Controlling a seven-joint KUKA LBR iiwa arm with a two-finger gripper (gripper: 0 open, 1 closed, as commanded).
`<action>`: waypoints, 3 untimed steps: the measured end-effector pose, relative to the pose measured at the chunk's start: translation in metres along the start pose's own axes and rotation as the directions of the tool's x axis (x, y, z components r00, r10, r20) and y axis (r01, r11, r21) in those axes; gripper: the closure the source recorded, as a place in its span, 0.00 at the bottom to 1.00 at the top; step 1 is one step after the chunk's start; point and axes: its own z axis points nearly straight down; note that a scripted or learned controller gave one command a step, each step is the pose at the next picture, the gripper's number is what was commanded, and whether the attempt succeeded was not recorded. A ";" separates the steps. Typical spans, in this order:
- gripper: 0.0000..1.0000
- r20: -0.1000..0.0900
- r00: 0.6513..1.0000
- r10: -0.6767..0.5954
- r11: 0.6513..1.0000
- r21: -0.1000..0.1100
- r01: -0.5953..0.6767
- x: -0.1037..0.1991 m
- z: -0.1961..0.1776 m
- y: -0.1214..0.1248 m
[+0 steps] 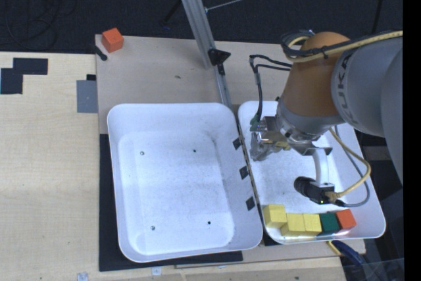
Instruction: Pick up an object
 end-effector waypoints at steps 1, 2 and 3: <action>1.00 -0.001 1.000 -0.010 1.000 -0.011 0.010 0.062 -0.003 0.033; 1.00 0.000 1.000 -0.005 1.000 -0.015 0.005 0.057 -0.064 0.021; 1.00 0.002 1.000 -0.002 1.000 0.002 0.002 0.035 0.001 -0.039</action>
